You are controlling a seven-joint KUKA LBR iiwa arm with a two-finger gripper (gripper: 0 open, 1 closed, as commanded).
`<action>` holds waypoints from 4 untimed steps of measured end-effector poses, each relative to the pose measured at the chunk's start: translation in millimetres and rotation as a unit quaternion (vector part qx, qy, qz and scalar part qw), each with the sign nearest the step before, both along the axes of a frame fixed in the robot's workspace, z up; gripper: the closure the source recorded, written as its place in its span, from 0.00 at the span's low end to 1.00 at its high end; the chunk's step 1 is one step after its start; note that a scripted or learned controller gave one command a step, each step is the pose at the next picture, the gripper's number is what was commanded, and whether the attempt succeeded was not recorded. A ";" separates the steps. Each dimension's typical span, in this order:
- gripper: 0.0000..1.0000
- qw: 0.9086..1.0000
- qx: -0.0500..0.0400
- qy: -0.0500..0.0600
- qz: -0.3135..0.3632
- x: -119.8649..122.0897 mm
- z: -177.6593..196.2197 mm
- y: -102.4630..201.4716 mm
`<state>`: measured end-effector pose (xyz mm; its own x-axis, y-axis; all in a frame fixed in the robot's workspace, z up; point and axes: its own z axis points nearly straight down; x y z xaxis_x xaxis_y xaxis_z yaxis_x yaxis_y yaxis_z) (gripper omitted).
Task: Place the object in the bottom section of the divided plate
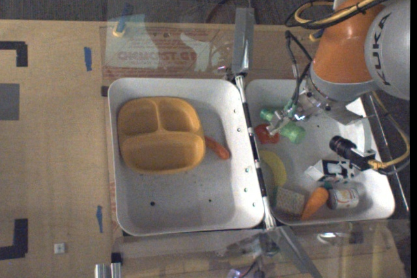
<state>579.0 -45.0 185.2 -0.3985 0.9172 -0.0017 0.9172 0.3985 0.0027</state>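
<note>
On the surface point(52, 159), the left bin point(189, 205) holds an orange divided plate point(159, 135) in its upper-left part, well clear of the bin's lower edge. Just beside the plate's right edge, near the bin's right wall, lies a small orange sausage-shaped object point(217, 148), tilted, one end touching or almost touching the plate's rim; it sits on the bin floor, not in any section of the plate.

The right bin point(378, 205) carries several things. Near its upper-left corner the tool point(285, 120) hangs over a green item point(293, 133) and a red one point(266, 134); whether it is released or clenched cannot be told from here. Below them lies a pale yellow piece point(276, 167). Along the lower edge sit a tan block point(292, 200), a carrot point(315, 202) and a small can point(343, 196). The grey arm with its orange band point(342, 42) reaches in over the upper-right corner.
</note>
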 end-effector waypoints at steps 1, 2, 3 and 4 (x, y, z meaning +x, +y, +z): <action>1.00 1.000 0.000 0.000 0.028 27.3 -0.1 71.3; 1.00 0.973 0.000 -0.001 0.232 40.9 0.5 124.7; 0.00 0.973 0.000 -0.002 0.232 41.0 0.7 124.5; 0.00 0.988 0.000 0.002 0.156 -39.7 -24.1 160.6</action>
